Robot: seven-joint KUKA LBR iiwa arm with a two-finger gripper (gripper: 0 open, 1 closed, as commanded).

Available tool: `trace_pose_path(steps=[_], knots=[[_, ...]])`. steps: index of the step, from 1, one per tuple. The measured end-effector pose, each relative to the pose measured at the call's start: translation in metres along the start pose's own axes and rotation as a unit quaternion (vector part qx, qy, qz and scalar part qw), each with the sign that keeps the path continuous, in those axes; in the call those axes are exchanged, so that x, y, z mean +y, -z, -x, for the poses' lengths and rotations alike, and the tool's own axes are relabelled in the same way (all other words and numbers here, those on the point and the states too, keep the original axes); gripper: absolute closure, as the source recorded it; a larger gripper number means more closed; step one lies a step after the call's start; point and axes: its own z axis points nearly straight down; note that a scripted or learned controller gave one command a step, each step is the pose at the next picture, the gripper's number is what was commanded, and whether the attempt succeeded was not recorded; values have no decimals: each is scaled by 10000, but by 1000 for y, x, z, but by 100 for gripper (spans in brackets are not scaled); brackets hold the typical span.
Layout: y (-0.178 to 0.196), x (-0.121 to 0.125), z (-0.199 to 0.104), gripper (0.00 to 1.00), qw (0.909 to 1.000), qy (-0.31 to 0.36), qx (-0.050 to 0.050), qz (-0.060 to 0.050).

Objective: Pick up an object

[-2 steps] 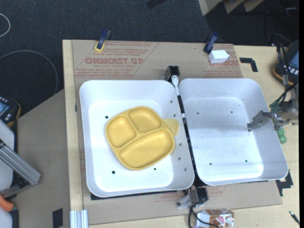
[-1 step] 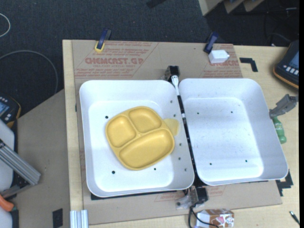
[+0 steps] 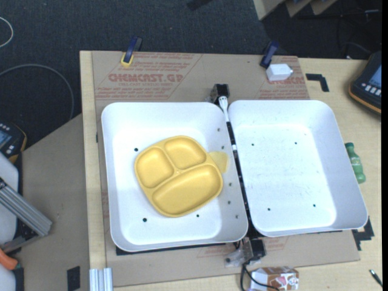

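So the only real candidate to grab here is the yellow divided plate [image 3: 178, 176], sitting flat in the left bin [image 3: 115, 162], roughly centered and well clear of most walls, with a small yellow bit [image 3: 219, 160] tucked just beside its right edge. The right bin [image 3: 327, 156] next door sits on the same desk [image 3: 182, 71]. Looks like molded plastic to me, so I'd guess light and stiff, but smooth and kinda slippery, and too wide to pinch across. Best bet is probably the raised outer rim or one of the ridges between the three compartments, coming straight down. Can't tell anything about the pincer's state from this shot.
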Motion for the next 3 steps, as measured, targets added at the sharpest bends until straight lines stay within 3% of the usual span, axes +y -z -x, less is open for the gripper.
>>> trace_pose_path(steps=[1, 2, 3], knots=[[1, 0, 0, 100, 10000, -6, 18, -76], [-114, -3, -17, 100, 9999, -13, 59, -160], [-181, -4, -94, 100, 9999, 16, 58, -145]])
